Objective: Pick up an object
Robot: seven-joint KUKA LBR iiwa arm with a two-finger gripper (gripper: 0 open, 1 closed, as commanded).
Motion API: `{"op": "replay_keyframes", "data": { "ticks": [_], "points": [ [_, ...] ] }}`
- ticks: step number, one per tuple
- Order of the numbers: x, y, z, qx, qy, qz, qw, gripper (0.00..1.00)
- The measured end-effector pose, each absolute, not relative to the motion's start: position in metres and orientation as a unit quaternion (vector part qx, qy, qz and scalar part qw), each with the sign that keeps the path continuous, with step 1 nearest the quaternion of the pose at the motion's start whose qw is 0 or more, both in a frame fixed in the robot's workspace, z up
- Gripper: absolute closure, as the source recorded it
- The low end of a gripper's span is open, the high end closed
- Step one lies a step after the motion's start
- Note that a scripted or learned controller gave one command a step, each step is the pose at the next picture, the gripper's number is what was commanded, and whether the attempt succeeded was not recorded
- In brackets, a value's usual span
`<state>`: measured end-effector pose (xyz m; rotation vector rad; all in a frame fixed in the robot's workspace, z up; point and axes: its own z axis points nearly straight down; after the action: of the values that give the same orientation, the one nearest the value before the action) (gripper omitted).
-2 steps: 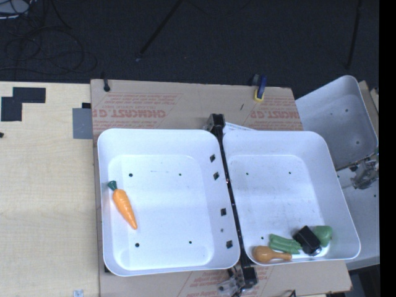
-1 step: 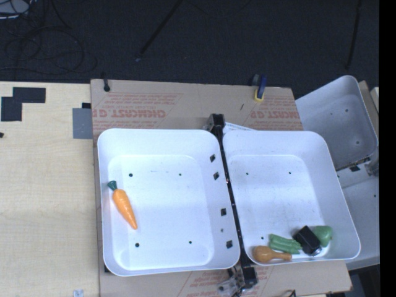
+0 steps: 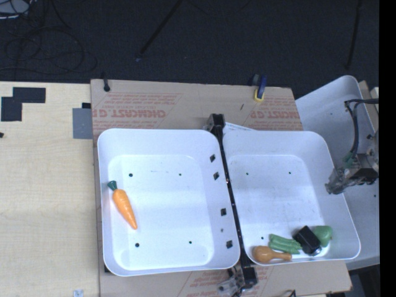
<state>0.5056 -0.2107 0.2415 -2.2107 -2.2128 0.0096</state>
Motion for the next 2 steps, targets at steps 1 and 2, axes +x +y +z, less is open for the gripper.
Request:
{"op": "replay_keyframes", "data": {
  "ticks": [1, 2],
  "points": [
    [0.476, -0.215, 0.375, -0.707, -0.707, -0.0022, -0.006, 1.0],
    [0.476, -0.214, 0.402, -0.707, -0.707, 0.0, -0.001, 1.0]
  ]
}}
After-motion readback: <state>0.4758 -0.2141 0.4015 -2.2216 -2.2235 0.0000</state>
